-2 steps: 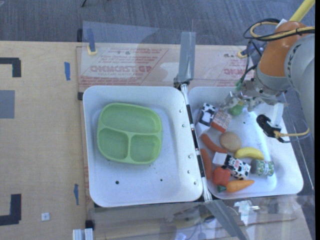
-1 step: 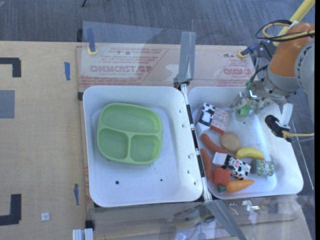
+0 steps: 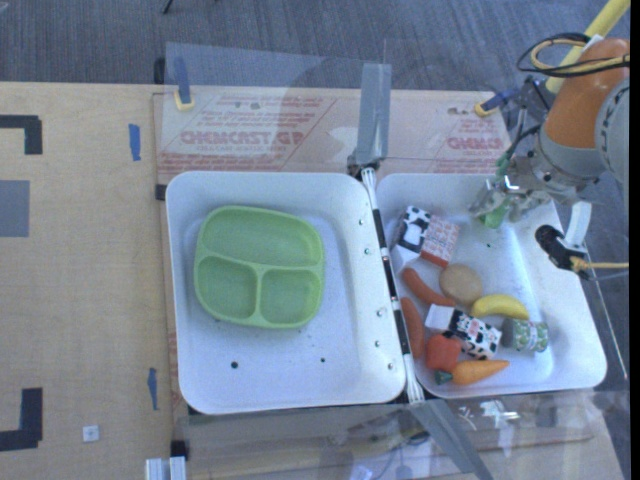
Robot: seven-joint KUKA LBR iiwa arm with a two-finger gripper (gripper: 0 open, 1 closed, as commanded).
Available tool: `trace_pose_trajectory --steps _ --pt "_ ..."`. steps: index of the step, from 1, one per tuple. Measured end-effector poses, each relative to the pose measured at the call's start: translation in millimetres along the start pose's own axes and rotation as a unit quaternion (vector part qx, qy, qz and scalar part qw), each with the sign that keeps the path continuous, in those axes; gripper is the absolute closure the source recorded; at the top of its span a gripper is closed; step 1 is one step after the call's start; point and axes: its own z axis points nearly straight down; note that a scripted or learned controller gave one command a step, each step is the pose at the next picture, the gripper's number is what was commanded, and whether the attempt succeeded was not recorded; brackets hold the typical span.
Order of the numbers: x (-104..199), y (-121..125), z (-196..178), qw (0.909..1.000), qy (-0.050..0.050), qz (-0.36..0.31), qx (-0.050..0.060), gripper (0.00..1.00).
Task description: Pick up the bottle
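Note:
My gripper (image 3: 503, 204) hangs low over the far end of the right bin (image 3: 570, 363), below the orange wrist band. Right under it lies a pale, see-through item with a green end (image 3: 490, 215), which looks like the bottle. The gripper covers most of it, so I cannot tell whether it is gripped or just lying beneath. A small green-labelled container (image 3: 531, 336) lies on its side at the bin's near right, well away from the gripper.
The right bin also holds a cow-patterned carton (image 3: 414, 226), a pink box (image 3: 441, 240), a potato (image 3: 460, 282), a banana (image 3: 500, 306), a red pepper (image 3: 443, 352) and a carrot (image 3: 480, 371). A green divided plate (image 3: 260, 266) sits in the left bin (image 3: 200, 368). A yellow cable (image 3: 575, 260) crosses the right rim.

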Motion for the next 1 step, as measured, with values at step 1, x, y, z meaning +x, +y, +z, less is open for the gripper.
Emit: trace_pose_trajectory --steps 1 --pt "48.1 -4.9 -99.9 0.9994 0.000 0.033 0.002 1.00"
